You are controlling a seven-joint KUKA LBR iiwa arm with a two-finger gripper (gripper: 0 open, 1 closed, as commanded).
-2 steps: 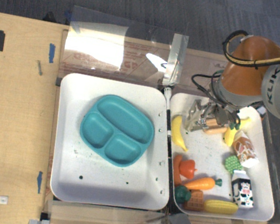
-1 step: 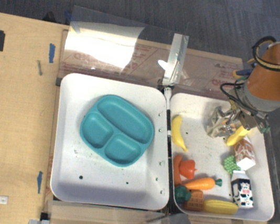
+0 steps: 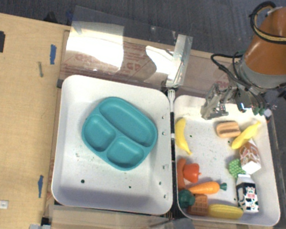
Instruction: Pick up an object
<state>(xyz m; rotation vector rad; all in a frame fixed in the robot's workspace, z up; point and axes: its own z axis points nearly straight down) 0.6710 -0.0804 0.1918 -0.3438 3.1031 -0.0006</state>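
My gripper (image 3: 215,108) hangs over the far left corner of the right bin (image 3: 272,199); its two metal fingers (image 3: 208,110) stand apart with nothing between them. Just to its right lies a hot dog bun (image 3: 228,129), with a yellow banana-like piece (image 3: 246,135) beside it. Another banana (image 3: 183,136) lies along the bin's left wall. Nearer the front are a red pepper (image 3: 191,172), a carrot (image 3: 204,188), a corn cob (image 3: 225,211) and a small cow-print carton (image 3: 248,195).
The left bin (image 3: 62,174) holds a teal divided plate (image 3: 121,133). A brown and white packet (image 3: 250,156) and a green piece (image 3: 235,167) lie by the right bin's right wall. A clear panel (image 3: 120,53) stands behind the bins.
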